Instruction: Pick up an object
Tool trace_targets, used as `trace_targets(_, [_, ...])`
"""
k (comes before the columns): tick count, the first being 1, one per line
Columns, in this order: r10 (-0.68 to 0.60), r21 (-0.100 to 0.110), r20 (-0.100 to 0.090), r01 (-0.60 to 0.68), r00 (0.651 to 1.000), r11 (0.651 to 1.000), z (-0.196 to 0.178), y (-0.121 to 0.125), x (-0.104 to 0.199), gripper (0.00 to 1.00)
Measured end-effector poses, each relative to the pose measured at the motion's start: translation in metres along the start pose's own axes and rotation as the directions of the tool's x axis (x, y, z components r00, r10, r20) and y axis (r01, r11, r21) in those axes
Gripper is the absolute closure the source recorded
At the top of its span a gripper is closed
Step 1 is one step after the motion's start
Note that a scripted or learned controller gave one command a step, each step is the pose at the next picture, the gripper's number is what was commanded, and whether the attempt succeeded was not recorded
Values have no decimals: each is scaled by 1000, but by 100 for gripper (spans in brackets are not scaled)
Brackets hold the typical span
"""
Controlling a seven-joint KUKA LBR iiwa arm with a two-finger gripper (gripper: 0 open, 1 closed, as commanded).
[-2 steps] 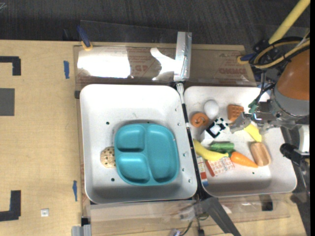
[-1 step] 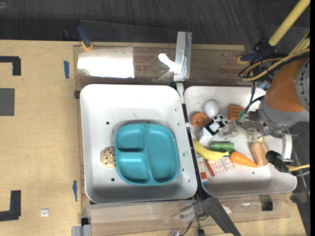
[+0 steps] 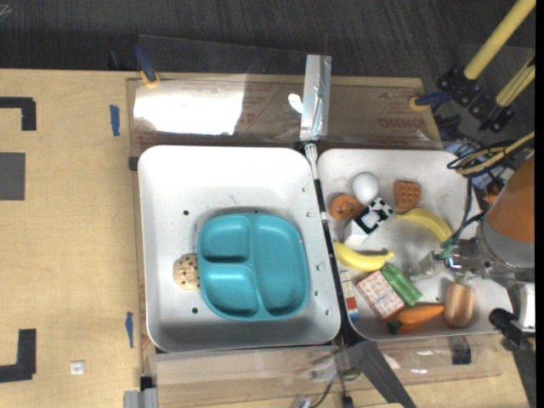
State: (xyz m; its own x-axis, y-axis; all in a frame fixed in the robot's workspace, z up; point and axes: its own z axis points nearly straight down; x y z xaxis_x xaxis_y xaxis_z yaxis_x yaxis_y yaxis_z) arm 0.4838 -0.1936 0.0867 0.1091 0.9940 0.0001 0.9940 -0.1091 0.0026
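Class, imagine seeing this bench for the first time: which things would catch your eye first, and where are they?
The teal divided tray in the left bin stands out most, with a cookie at its left edge. The right bin is crowded with toy food, including two bananas and a carrot.

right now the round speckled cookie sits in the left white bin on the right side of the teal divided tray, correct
Not quite. The camera view shows the round speckled cookie in the left white bin against the left side of the teal divided tray, not the right.
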Motion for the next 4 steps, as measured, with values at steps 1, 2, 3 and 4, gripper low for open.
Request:
trace_targets(1, [-44, -5, -2, 44, 999, 999, 0, 58, 74, 0])
trace_targets(2, [-89, -2, -1, 89, 996, 996, -1, -12, 78, 0])
trace_targets(3, [-88, -8, 2, 88, 996, 996, -11, -10, 78, 100])
trace_targets(4, [-147, -2, 2, 147, 989, 989, -70, -8, 41, 100])
